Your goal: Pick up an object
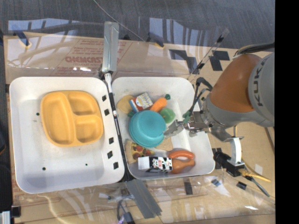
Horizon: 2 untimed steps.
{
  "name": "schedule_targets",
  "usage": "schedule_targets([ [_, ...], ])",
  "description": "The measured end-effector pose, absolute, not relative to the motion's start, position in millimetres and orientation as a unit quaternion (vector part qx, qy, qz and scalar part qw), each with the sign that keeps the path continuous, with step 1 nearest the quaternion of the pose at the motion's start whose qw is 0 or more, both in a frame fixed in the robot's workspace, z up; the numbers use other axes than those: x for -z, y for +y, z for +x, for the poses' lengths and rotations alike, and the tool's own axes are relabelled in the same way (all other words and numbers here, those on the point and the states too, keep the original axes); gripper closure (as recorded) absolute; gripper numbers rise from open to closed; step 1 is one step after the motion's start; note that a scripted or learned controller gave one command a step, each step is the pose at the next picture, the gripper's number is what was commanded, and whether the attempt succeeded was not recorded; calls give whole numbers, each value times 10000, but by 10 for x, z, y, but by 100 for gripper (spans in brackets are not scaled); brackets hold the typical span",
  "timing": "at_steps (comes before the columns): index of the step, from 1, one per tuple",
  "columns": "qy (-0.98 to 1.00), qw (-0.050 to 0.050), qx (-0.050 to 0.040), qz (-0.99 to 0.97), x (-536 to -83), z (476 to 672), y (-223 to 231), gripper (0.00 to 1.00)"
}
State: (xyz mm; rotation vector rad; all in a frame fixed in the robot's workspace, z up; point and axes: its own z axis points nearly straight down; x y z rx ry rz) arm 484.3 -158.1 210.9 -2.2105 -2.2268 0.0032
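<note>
The left bin (28,171) carries a yellow tray (71,117) with three compartments, lying flat in the upper half of the bin, near its top edge and well apart from its bottom edge. A divider (113,125) with black clips runs between the two bins. The right bin (201,164) carries a cluster of objects. A teal bowl (147,128) sits near the middle of this bin, toward its left side. Above the bowl, near the top edge, lie a small carton (141,101) and a carrot (159,103), with a green piece (167,115) just beside the bowl's upper right rim. Below the bowl, near the bottom left corner, a pizza slice (139,150) lies flat. Along the bottom edge a black-and-white box (155,164) lies on its side, touching an orange handle (181,160) to its right. The gripper (170,128) reaches in from the right side of the bin and sits at the right rim of the bowl; its fingers appear slightly apart, and whether they pinch the rim cannot be told. The arm (238,94), grey with an orange band, extends over the right edge of the bin.
</note>
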Motion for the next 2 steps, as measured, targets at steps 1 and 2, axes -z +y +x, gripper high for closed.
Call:
schedule_targets([
  [1,-6886,-144,110,-7249,-1294,5786,-1397,0],
  [2,-6891,-236,176,-7241,-1195,5946,-1944,0],
])
